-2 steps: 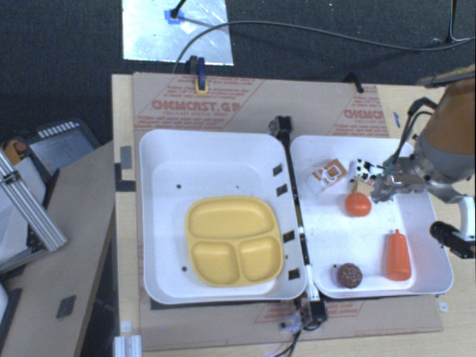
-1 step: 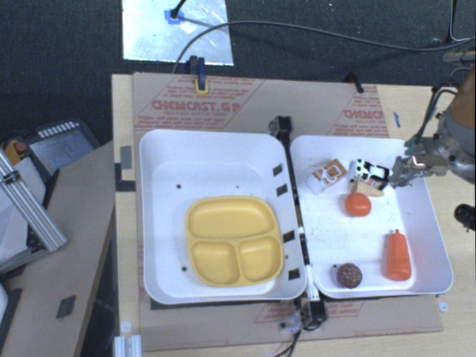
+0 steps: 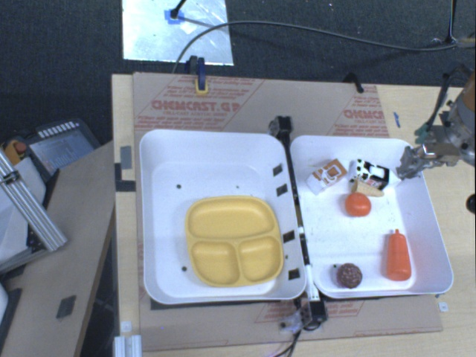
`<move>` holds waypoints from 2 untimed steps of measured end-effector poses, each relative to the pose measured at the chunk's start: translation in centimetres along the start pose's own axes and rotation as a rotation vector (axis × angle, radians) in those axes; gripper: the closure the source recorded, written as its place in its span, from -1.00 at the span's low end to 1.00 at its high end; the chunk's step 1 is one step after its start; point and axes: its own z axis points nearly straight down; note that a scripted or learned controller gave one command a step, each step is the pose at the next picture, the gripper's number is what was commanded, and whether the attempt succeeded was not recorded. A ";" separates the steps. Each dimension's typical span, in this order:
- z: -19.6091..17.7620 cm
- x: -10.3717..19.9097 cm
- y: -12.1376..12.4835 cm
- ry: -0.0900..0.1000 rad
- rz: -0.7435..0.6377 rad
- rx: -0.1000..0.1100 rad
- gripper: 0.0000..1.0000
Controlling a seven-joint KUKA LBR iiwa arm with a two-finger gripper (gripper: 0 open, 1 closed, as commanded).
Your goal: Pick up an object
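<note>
Two white bins are sitting side by side: the left bin [image 3: 160, 169] is holding a yellow tray [image 3: 233, 239], the right bin [image 3: 424, 222] several small things. An orange bottle [image 3: 398, 256] is lying near its right wall, a black-and-white cow [image 3: 370, 175] and a small carton [image 3: 328, 175] near the back, an orange ball [image 3: 358, 204] between, a brown ball [image 3: 349, 275] in front. The gripper [image 3: 411, 162] is hovering over the right rim, beside the cow; whether it is open I cannot tell, and nothing is showing in it.

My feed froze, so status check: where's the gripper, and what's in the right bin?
Gripper at right bin's far right edge, holding nothing. Nearest: black-and-white toy, orange ball. Nothing in the way.
</note>
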 end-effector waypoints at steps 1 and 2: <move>1.3 6.1 -1.0 0.003 -0.005 0.005 1.00; 1.3 11.0 -1.4 0.003 -0.005 0.004 1.00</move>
